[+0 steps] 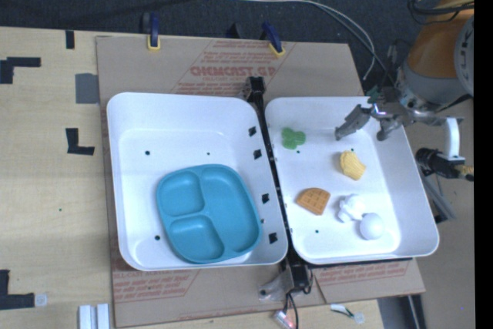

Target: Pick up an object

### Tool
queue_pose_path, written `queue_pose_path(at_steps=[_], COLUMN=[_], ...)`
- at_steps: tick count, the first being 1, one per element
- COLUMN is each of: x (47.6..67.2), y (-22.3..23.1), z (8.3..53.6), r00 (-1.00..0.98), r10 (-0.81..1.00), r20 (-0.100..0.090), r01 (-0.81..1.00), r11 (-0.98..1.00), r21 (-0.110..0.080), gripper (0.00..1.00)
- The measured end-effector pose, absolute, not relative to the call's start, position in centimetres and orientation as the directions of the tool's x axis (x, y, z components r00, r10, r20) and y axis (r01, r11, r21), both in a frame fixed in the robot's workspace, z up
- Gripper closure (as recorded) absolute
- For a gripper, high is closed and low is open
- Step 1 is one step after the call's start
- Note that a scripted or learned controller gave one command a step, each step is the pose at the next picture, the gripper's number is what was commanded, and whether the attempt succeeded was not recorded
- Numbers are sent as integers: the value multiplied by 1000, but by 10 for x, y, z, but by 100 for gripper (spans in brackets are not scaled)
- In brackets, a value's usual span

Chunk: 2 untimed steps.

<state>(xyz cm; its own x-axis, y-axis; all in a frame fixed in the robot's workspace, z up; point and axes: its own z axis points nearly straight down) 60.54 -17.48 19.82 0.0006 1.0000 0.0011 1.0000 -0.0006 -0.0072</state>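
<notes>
The right bin [408, 189] holds a small green piece [292, 138] at its upper left, a yellow chunk [353, 165] in the middle, a brown waffle-like piece [313, 200] below it, and a white object [360, 216] at the lower right. My gripper [365, 122] hangs over the bin's upper right part, open, with one finger [349, 123] pointing left and nothing between the fingers. It is above and slightly right of the yellow chunk, apart from it.
The left bin [131, 127] carries a blue divided plate [207, 213] in its lower half. A black divider clip row [266, 158] runs between the bins. The grey and orange arm [443, 50] fills the upper right. Cables cross the dark floor behind.
</notes>
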Motion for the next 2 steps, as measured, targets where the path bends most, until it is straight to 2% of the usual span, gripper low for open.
queue_pose_path(at_steps=[1, 2], x=[607, 597], y=[-175, -178], z=[202, 152], r00=[0, 0], r10=[1000, 1000], r20=[0, 1], r01=[1000, 1000], r11=[0, 0], r21=[0, -4], gripper=[0, 0])
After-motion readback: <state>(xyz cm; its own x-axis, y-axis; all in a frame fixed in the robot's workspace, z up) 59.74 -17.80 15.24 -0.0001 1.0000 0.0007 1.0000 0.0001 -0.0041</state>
